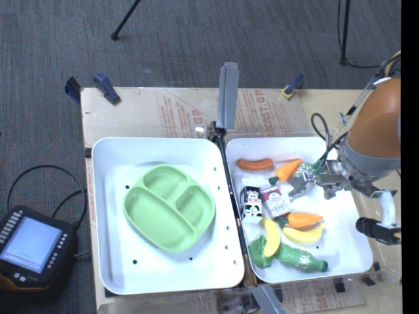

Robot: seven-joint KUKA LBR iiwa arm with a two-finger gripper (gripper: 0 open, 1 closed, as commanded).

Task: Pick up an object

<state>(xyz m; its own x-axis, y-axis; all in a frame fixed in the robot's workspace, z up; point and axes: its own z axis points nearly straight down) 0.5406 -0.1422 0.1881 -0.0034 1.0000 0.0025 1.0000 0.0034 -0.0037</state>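
Observation:
The right bin (340, 209) holds several toy foods. A red sausage (255, 164) and an orange carrot (288, 169) lie at the back. A black-and-white carton (252, 203) and a maroon carton (275, 201) stand mid-bin. Toward the front are a second carrot (304, 219), two yellow bananas (270, 234) and a green bottle (301, 258). My gripper (301, 185) hangs low in the bin, just right of the maroon carton and just in front of the back carrot. I see nothing clearly held in it.
A green divided plate (170, 207) lies in the left bin (105, 175). The arm's orange band (383, 120) looms over the right bin's far right corner. A grey post (228, 97) stands behind the wall between the bins. Clamps sit on the bench's back edge.

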